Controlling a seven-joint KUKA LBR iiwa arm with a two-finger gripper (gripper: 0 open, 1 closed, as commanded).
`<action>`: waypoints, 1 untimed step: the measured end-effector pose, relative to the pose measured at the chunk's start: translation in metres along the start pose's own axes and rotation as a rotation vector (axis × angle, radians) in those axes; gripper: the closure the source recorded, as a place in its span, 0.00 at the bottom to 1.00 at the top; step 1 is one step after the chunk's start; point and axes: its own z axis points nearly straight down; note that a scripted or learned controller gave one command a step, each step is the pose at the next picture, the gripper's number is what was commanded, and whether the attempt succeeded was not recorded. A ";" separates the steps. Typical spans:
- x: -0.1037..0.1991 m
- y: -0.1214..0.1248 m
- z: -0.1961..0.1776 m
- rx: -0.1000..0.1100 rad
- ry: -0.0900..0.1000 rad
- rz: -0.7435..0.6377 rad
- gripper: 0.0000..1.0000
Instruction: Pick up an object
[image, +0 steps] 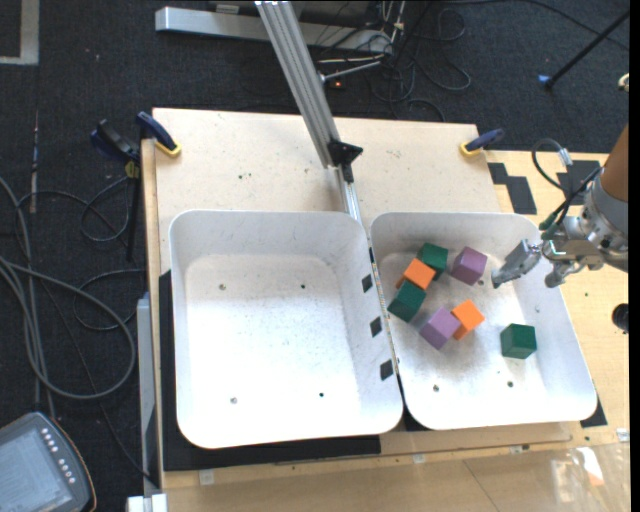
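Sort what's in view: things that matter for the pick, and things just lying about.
For the job:
gripper
seven blocks in the right bin, such as the lone green block and the nearest purple block

Lying about:
left bin
clamps
cables

Two bins, left bin (270, 340) and right bin (560, 395), of smooth white plastic with a faint sheen, their floors lightly speckled. Bench top (260, 160) of pale, matt board (flecked, like pressed wood or particle board). Blocks in the right bin, such as the green block (518, 340) and an orange block (467, 317), matt and evenly coloured. Slanting pole (300, 75) of brushed grey metal. Floor (70, 250) of dark, rough carpet.
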 end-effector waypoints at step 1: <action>0.000 0.001 -0.002 -0.005 -0.001 0.001 0.00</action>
